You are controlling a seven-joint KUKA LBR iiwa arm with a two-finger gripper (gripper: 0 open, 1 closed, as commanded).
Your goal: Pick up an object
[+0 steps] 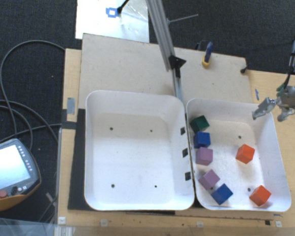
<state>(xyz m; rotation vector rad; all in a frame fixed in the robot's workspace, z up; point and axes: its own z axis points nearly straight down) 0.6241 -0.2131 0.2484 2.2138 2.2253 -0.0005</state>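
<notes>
The grey metal two-finger gripper [273, 110] shows at the right edge of the camera view, reaching in from the right; its two pale fingers [262, 108] splay apart, pointing down and leftward, nothing between them; the wrist above it is cut off by the frame edge.

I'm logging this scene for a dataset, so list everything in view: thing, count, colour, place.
green cube: 1, dark green, right bin, top left
blue cubes: 2, blue, right bin; one under the green cube, the other near the front edge
purple cubes: 2, pale purple, right bin, along its left wall; second
orange cubes: 2, orange, right bin, right half; second
bins: 2, white, side by side on the bench; right one
clamp: 1, blue and yellow, board's far edge
teach pendant: 1, grey and orange, floor at left
end effector: 1, grey, above the right bin's far right corner
</notes>
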